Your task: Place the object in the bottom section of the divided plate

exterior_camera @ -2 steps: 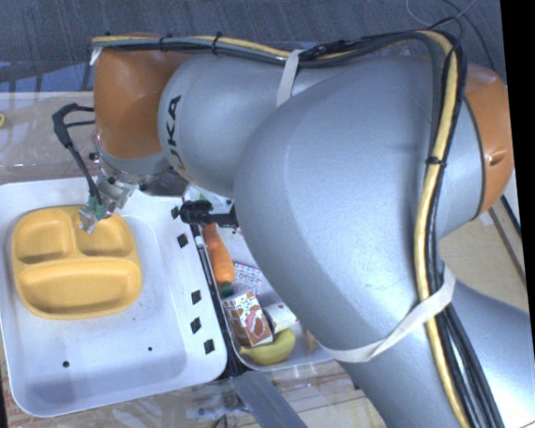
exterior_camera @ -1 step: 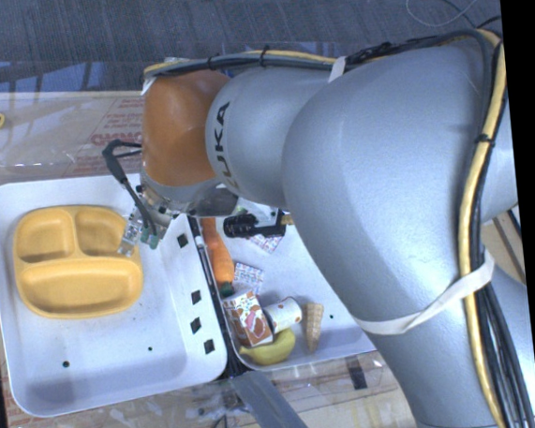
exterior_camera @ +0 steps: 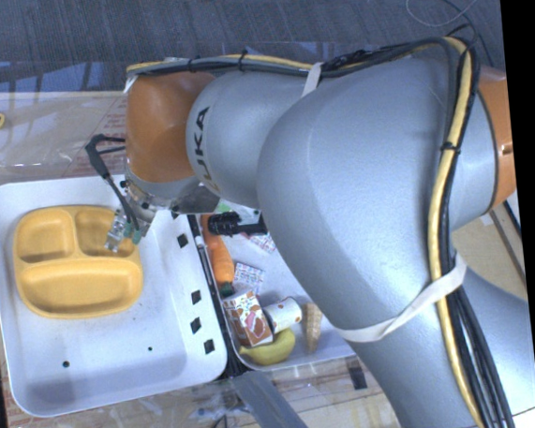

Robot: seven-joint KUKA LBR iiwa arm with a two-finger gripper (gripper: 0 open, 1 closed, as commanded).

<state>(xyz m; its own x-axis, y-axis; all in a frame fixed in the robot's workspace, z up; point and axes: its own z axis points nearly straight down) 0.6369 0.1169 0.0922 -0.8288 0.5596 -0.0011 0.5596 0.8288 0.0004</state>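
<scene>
A yellow divided plate (exterior_camera: 67,284) lies in the left white bin (exterior_camera: 103,365), with two small sections at the top and one wide section at the bottom. My gripper (exterior_camera: 123,230) hangs over the right rim of the plate's upper right section. Something small, pale and greenish shows at its tip, too small to identify. The bulky grey arm with its orange band (exterior_camera: 160,125) reaches in from the right and hides much of the right bin.
In the right bin lie a carrot (exterior_camera: 220,260), a brown carton (exterior_camera: 247,318), a banana (exterior_camera: 269,349), a white can (exterior_camera: 284,310) and a small packet (exterior_camera: 250,276). The left bin's floor below the plate is bare white.
</scene>
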